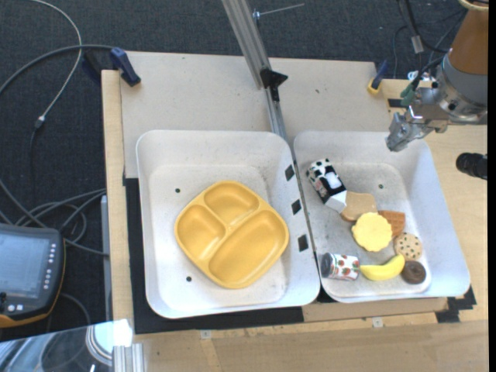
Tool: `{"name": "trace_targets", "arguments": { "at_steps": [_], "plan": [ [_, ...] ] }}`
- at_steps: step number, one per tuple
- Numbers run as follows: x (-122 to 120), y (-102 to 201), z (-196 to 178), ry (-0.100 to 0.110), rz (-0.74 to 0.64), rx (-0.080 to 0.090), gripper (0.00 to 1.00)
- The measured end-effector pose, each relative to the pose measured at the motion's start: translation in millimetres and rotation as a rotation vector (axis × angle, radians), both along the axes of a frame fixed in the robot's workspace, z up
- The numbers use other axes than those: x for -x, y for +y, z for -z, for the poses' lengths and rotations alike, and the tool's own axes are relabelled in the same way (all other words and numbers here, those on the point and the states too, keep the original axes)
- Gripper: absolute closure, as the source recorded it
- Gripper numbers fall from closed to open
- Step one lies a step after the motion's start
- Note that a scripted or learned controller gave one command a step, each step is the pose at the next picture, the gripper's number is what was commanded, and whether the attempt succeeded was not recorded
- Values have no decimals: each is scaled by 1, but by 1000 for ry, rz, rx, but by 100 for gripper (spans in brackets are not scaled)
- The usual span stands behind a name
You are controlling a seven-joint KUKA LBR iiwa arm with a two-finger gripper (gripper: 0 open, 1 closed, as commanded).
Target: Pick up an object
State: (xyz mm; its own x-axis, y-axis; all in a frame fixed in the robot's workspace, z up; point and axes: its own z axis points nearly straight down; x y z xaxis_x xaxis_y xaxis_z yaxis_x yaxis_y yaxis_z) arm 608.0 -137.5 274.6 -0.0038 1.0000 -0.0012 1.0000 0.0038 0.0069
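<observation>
A: Arm position is recorded first. The jaws (pixel 401 136) are seen at the upper right of the frame, hanging over the far rim of the right bin (pixel 444 231). The orange band is visible above them at the frame's top right corner.

B: Jaw state?

A: It cannot be told; the fingertips are seen as one small grey mass from this angle. Nothing is seen between them.

B: Contents of the right bin are to be listed.

A: A black-and-white carton (pixel 325 180) is noted near the bin's upper left, lying tilted. Just below and right of it a tan bread slice (pixel 359 204) is seen, touching a yellow scalloped disc (pixel 372 232). An orange-brown wafer (pixel 394 221) lies partly under the disc's right side. A speckled cookie (pixel 407 246) and a dark brown doughnut (pixel 415 272) are placed at the lower right. A banana (pixel 384 269) lies along the near wall, with a small red-and-white can (pixel 339 266) on its side just left of it.

B: All well apart from the jaws?

A: Yes; every item sits lower in the frame than the jaws, in the bin's middle and near half.

B: Left bin?

A: A yellow divided plate (pixel 232 233) with three compartments is seen at the centre of the left bin (pixel 155 177). Both bins rest on the tabletop (pixel 194 91).
</observation>
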Motion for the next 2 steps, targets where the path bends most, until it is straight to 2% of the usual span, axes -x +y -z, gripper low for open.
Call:
{"name": "trace_targets", "arguments": {
  "at_steps": [2],
  "plan": [
    [-58, 54, -64, 0, -1, -1, 100]
  ]
}}
